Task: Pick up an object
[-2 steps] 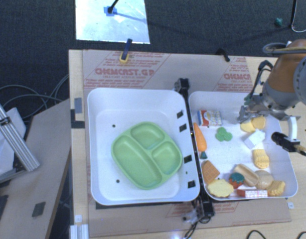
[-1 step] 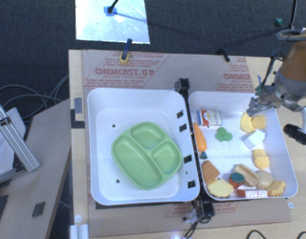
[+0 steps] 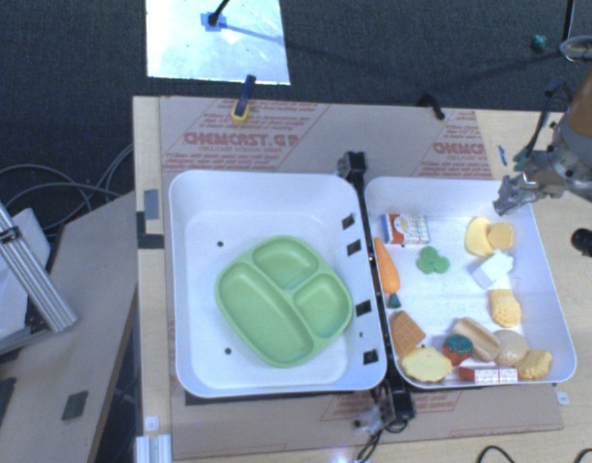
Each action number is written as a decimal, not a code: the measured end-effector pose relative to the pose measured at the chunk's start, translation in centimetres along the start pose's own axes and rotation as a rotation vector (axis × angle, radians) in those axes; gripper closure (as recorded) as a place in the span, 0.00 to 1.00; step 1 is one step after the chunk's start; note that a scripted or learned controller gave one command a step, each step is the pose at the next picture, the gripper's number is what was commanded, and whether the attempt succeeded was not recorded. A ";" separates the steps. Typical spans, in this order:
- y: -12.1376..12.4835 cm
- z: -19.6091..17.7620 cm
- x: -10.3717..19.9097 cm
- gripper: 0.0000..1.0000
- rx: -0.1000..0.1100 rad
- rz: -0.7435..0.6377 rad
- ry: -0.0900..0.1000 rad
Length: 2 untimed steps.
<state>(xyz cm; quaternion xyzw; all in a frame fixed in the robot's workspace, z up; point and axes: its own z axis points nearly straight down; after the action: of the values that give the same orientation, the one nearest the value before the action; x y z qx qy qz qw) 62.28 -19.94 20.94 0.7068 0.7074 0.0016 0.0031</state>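
The right bin [image 3: 556, 302] holds several toy foods. Among them are a small red-and-white carton [image 3: 405, 229], an orange carrot [image 3: 387, 268], a green leafy piece [image 3: 432, 260], two yellow pieces [image 3: 489, 236], a white cube [image 3: 492, 271] and a yellow waffle-like piece [image 3: 505, 308]. More pieces crowd the near edge, including a cracker [image 3: 407, 332], a bun [image 3: 474, 336] and a yellow slice [image 3: 426, 365]. My gripper [image 3: 516, 193] hangs over the bin's far right corner, just beyond the yellow pieces, and I see nothing in it.
The left bin [image 3: 200, 220] holds a green divided plate [image 3: 282, 300]. A black divider with clips [image 3: 365, 258] runs between the bins. The arm's orange band [image 3: 587, 114] is at the right edge. A shiny sheet [image 3: 217, 27] lies on the floor behind the bench.
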 end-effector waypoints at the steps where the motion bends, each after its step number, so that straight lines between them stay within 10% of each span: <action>1: 0.1 -1.7 0.0 1.00 0.002 -0.003 0.001; 2: -0.9 -2.0 4.4 1.00 0.005 -0.007 0.003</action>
<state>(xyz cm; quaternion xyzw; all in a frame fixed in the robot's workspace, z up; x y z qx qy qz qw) 61.34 -15.52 22.91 0.7042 0.7100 0.0008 0.0002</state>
